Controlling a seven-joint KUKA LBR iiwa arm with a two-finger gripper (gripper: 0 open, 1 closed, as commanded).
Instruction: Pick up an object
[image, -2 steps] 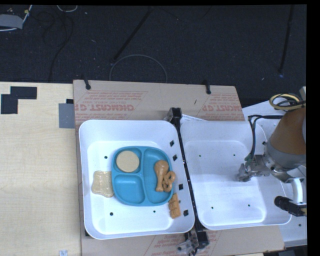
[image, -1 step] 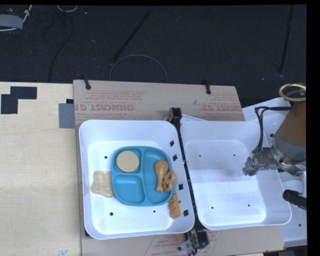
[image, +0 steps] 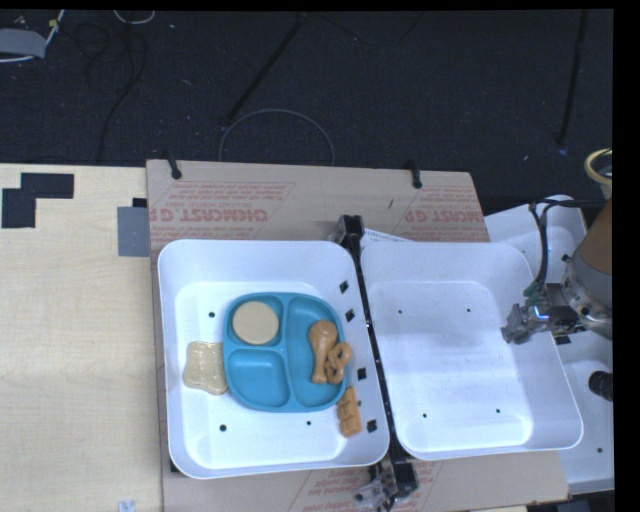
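Well left of my pincer (image: 520, 327), the drumstick (image: 324, 350) lay lengthwise up the blue tray (image: 262, 380), knob end nearest me; I couldn't tell the pincer's opening.

1. Two white bins (image: 440, 440), glossy, dotted with small black marks.
2. Bright blue tray (image: 262, 385) in the left one.
3. Tan disc (image: 254, 322), golden-brown drumstick (image: 322, 345) and pretzel (image: 338, 360) on the blue.
4. Pale beige toast (image: 205, 367); orange-brown piece (image: 348, 412).
5. Brown cardboard (image: 300, 205), faded red lettering.
6. Light wood bench (image: 70, 350), black and grey patches.
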